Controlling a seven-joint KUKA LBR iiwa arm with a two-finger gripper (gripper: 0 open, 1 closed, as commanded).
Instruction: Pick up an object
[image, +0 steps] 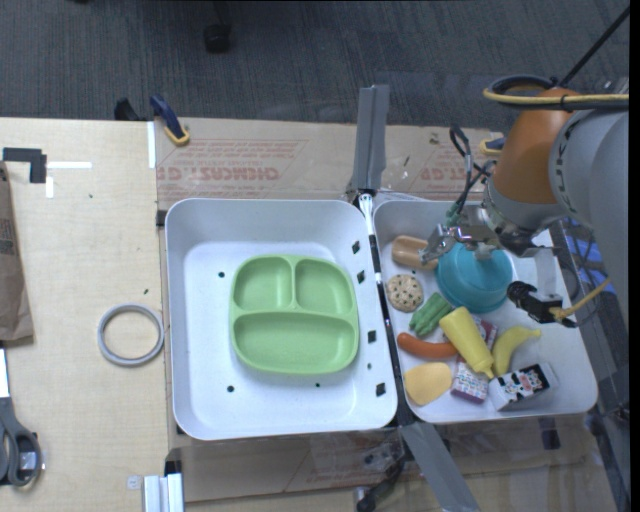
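The right bin (575, 395) holds a heap of toy items. My gripper (447, 240) hangs low over its back part, at the left rim of a teal bowl (478, 283) and just right of a brown bread roll (406, 250). In front of these lie a round cookie (404, 291), a green vegetable (430, 314), a yellow bottle (468, 337), a red sausage (427, 348), a banana (511, 345), a yellow wedge (428, 382), a small pink box (468, 383) and a black-and-white carton (524, 382). The arm's orange band (530, 150) hides the bin's back right corner.
The left bin (190, 300) holds a green divided plate (295, 315). A grey divider post (370, 140) rises between the bins at the back. On the bench to the left lie a tape ring (131, 333), scissors (18, 455) and a brown bag (12, 270).
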